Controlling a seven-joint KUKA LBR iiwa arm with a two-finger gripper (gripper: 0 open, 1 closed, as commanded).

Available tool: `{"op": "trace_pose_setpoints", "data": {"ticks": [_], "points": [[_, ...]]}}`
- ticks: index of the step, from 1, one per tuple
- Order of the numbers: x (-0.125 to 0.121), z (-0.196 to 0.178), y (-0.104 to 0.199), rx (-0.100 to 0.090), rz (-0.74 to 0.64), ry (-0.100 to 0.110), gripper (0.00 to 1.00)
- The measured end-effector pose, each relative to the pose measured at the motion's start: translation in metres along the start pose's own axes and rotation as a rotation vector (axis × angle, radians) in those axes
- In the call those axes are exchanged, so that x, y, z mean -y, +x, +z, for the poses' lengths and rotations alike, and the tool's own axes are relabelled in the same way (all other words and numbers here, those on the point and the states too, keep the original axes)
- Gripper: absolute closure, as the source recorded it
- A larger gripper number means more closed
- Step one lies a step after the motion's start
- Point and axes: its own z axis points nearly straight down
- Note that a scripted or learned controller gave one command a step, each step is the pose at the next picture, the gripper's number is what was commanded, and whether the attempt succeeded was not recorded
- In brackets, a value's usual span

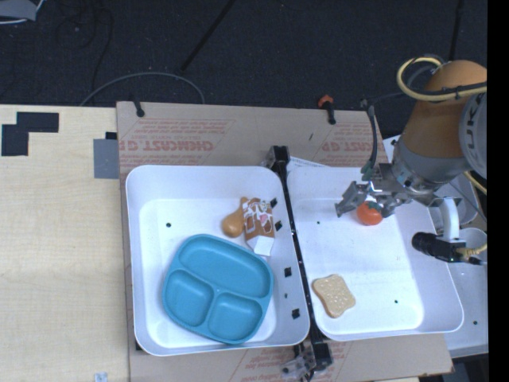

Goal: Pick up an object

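A slice of toast (334, 295) lies nearest, flat on the floor of the right bin (413, 313), below the claw and a little to its left, well apart from it; at much the same depth but far off to the claw's left, a blue divided plate (216, 287) with three compartments fills the lower part of the left bin (147, 213), tilted slightly against the bin floor; a small white scrap (262, 246) sits at the plate's upper right edge, between it and the things beyond; further up, still left of the claw across the divider between the bins, a brown gingerbread-like figure with white markings (258, 217) lies touching a rounded tan piece (232, 224) on its left side; further still, the claw (366, 201) hangs over the upper part of the right bin, and an orange-red round object (370, 214) shows right at its tips, partly covered by the metal fingers; whether the fingers are closed on it or merely around it cannot be told from this angle; behind the claw, the grey arm with its orange band (449, 94) rises toward the right.
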Motion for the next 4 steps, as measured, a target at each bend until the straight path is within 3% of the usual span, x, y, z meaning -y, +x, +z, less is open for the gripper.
{"op": "trace_pose_setpoints", "data": {"ticks": [1,2,3,4], "points": [[-0.003,-0.009,0.0,0.002,-0.002,-0.015,0.0],[0.006,0.04,0.0,0.0,-0.001,-0.008,0.0],[-0.004,0.088,0.003,0.0,-0.004,-0.011,0.0],[-0.003,0.11,0.004,0.001,-0.001,-0.011,0.0]]}}
